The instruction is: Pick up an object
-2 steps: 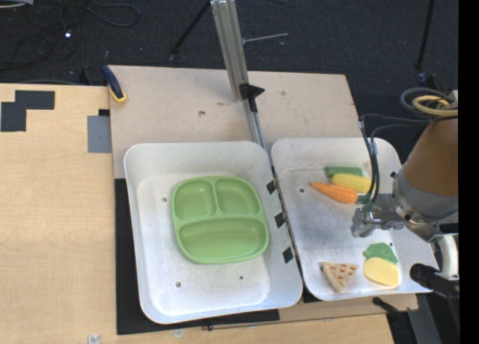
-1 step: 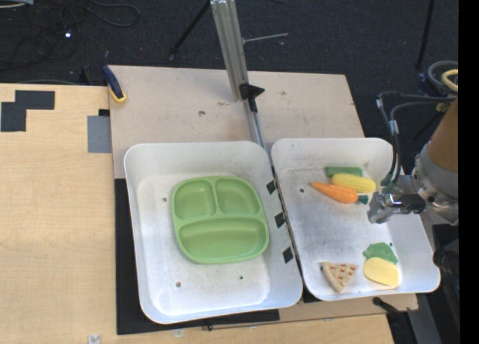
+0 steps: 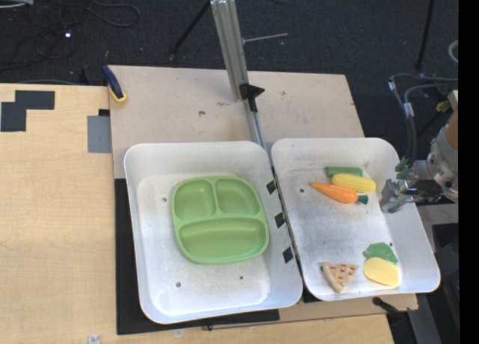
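- Orange plastic marks the carrot (image 3: 336, 193), a toy lying in the far part of the right bin (image 3: 340, 253), touching the yellow corn (image 3: 354, 182) just beyond it.
- Nearer the front edge of that bin lie a waffle wedge (image 3: 338, 275) and a yellow lemon with a green leaf (image 3: 382, 269), close together and well apart from the carrot and corn.
- At the right rim of the right bin sits the gripper (image 3: 394, 194), level with the carrot; whether it is spread or closed cannot be told, and nothing is seen held in it.
- Over in the left bin (image 3: 150, 185) rests a green divided plate (image 3: 220, 218).
- Judged by look, the toys are light, stiff and somewhat slick, so a pinch could squirt them sideways.
- The carrot seems the closest candidate: a hold across its thicker middle, away from the tapered tip, would likely be safest, though the corn pressing against it may crowd one side.
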### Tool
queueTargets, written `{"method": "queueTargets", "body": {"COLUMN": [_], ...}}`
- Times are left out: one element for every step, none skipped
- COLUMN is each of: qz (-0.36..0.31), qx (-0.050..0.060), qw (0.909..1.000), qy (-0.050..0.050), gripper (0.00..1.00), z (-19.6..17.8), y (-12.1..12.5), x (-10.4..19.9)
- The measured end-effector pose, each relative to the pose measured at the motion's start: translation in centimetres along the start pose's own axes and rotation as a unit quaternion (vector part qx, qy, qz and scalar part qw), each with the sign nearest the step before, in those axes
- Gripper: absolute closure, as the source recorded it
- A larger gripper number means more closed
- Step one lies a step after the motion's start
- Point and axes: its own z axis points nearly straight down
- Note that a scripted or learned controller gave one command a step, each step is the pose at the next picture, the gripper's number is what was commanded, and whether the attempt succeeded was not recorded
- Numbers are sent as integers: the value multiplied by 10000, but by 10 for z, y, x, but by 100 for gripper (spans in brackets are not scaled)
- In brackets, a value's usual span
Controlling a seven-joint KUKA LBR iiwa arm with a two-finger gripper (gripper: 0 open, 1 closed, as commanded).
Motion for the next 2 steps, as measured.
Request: {"method": "queueTargets", "body": {"qz": [-22, -18], "qx": [30, 42], "qw": [10000, 10000], "qy": [17, 15], "gripper": [100, 100], "z": [18, 39], "y": [7, 14], "x": [59, 113]}}
